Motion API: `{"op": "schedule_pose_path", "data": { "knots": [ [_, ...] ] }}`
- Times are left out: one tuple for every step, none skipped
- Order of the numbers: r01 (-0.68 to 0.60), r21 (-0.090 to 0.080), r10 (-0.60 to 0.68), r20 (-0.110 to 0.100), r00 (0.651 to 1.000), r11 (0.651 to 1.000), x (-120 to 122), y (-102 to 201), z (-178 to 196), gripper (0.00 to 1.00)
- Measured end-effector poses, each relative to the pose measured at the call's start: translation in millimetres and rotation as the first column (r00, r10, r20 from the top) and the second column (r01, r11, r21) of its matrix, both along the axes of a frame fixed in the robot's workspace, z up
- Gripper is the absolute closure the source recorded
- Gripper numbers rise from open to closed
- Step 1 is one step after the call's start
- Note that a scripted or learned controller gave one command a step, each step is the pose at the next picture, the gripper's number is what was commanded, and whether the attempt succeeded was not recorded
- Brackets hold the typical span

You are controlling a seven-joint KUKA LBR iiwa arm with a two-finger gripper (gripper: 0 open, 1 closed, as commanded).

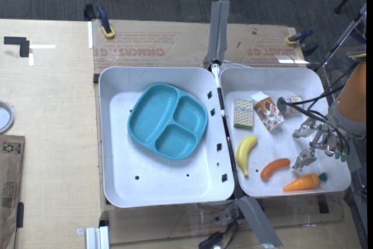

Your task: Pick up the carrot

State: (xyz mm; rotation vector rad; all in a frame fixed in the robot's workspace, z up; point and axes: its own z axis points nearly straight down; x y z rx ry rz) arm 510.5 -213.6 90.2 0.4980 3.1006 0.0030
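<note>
Carrot: the carrot (pixel 302 183) lies on its side at the near edge of the right bin (pixel 274 74). Its green stub points toward the bin's right wall, and it is not lifted.
Claw: the claw (pixel 304 159) hangs low over the right bin, just above and behind the carrot. Wires and metal parts blur together there, so I cannot tell whether it is apart or together. Nothing can be seen clamped in it.
Arm: the arm (pixel 355 103) comes in from the right. It is cut off by the frame, with only an orange stretch and some grey showing.
Orange piece: an orange sausage-shaped thing (pixel 274 168) lies just left of the carrot, apart from it. What it is cannot be made out.
Banana: the banana (pixel 245 153) lies near the right bin's left wall.
Carton: a small printed carton (pixel 267 112) lies tilted toward the back of the right bin. Its print is too small to read.
Block: a speckled yellow-green block (pixel 243 114) sits just left of the carton.
Left bin: the left bin (pixel 116 146) holds a blue divided plate (pixel 168 121) with three compartments.
Counter: the counter (pixel 46 125) is pale wood. A ring (pixel 4 118) at its left edge is cut off by the frame.
</note>
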Motion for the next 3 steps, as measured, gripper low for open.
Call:
{"op": "schedule_pose_path", "data": {
  "knots": [
    [-0.499, -0.007, 0.499, 0.033, 0.866, 0.867, -18.7, 5.5, 7.0, 0.0],
    [-0.499, -0.008, 0.499, 0.032, 0.866, 0.867, -19.0, 4.7, 7.1, 0.0],
    [-0.737, -0.018, 0.738, 0.024, 0.675, 0.675, -12.1, 1.2, 7.5, 0.0]
  ]
}}
